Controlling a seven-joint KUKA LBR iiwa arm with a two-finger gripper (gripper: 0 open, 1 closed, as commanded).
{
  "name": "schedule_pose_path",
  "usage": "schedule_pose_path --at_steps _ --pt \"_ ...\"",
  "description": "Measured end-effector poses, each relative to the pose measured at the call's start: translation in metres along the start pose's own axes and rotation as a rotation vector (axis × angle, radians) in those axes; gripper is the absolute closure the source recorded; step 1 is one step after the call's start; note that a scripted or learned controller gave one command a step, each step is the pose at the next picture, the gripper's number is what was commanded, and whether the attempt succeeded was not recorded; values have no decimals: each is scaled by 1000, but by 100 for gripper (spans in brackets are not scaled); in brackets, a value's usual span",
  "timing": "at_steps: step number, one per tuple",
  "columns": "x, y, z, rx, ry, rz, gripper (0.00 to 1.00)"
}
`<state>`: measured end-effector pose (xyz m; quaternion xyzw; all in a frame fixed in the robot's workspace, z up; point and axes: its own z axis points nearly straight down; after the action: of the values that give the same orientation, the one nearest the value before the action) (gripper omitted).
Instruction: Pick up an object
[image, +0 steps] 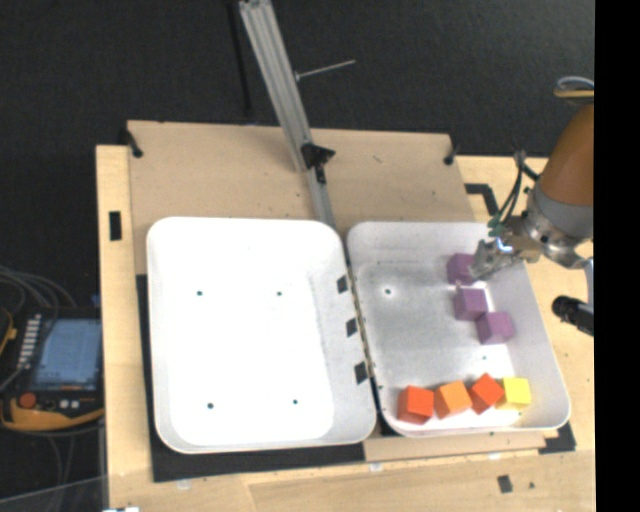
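Observation:
The right bin holds three purple blocks in a slanted line: one at the upper right, one in the middle and one lower. Along its front wall sit three orange blocks and a yellow block. My gripper reaches in from the right and hangs low, right beside the uppermost purple block and touching or nearly touching its right side. No block shows between its fingers.
The left bin lies beside the right one, with black clips along the wall between them. A slanted metal pole rises behind the bins. A handheld pendant lies off the bench to the left.

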<state>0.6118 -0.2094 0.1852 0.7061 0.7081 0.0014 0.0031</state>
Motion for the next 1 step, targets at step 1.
schedule_pose_path --at_steps 1 --pt "-2 1 -39 0 0 0 100"
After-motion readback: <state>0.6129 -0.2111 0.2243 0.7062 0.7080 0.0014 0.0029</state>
